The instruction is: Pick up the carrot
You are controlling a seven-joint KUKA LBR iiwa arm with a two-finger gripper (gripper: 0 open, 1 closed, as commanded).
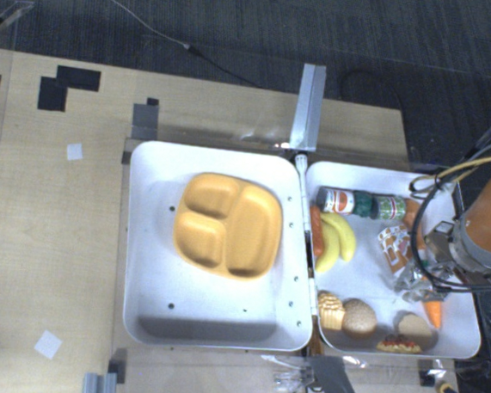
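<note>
Low over the right bin (pixel 470 342), near its right wall.
My gripper (pixel 417 284) hangs just beside the carrot (pixel 433 314); I cannot tell my jaws' state. Open floor lies toward the bananas (pixel 334 241).

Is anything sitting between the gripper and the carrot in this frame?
Nothing visible. The gripper is low in the right bin, directly beside the carrot, with no item between them.

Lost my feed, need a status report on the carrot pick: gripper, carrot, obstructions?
Gripper low in right bin, finger state unreadable. Carrot on bin floor just beside it, not seen held. Foil packet close alongside.
</note>
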